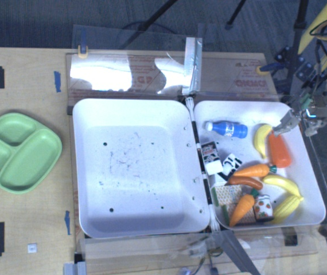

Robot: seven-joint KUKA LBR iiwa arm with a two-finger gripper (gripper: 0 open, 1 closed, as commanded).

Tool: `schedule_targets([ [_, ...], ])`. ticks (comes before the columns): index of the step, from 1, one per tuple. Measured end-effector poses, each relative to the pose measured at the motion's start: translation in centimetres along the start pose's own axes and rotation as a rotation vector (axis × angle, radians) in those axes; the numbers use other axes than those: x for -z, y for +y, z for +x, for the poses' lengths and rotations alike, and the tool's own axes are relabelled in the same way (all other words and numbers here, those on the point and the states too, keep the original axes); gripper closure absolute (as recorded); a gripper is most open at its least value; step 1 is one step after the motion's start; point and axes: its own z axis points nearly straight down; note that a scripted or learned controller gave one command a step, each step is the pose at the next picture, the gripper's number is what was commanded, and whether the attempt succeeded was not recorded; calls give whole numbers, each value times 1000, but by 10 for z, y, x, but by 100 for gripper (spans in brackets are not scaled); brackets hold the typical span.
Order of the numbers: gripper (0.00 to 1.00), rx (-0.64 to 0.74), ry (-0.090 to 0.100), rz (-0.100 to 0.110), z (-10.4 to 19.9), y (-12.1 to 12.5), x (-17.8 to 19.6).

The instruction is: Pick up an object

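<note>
The wooden bench [26, 79] bears two shallow white bins side by side. The left bin [83, 125] is the wider of the two in view; the right bin [315, 202] holds a jumble of toy food and small packets. A green divided plate [18, 151] sits on the bench well to the left of both bins.

In the right bin, a blue bottle [228, 129] lies on its side near the back wall. A yellow banana [260, 140] curves beside an orange-red block [279, 150] at the back right. Lower down, two carrots [249, 173] and another banana [285, 195] lie heaped together, touching.

The gripper [284, 125] hangs at the bin's back right corner, just above the orange-red block; its grasp cannot be told.
</note>
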Motion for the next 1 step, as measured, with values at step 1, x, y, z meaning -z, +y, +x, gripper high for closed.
schedule_targets([
  [1,0,260,-3,-4,-11,28,-141],
])
